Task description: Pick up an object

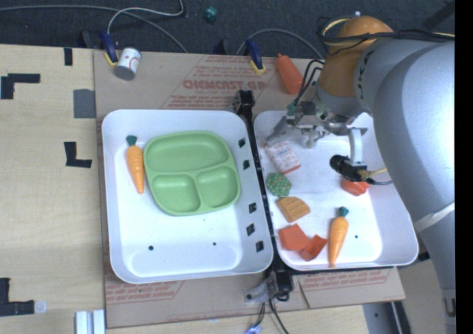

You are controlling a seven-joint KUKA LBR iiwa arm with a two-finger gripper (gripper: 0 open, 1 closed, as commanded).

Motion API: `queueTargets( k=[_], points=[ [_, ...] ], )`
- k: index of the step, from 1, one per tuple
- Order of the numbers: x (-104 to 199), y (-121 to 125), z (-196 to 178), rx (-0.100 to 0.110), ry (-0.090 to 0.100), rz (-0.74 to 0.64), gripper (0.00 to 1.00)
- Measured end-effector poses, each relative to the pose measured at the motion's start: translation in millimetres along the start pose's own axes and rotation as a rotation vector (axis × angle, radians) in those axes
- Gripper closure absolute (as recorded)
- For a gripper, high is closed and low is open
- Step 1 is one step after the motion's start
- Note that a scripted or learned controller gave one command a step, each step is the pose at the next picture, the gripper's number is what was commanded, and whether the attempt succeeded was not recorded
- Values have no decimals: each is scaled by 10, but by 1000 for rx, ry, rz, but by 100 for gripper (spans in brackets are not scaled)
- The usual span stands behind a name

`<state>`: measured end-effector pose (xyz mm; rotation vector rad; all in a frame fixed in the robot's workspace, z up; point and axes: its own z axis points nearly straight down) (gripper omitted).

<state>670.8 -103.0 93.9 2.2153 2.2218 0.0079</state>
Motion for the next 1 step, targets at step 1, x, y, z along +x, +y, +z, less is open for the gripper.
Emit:
queueTargets(
  k=[1],
  points=[
    [90,-556,76,4,-1,1,0]
  ],
)
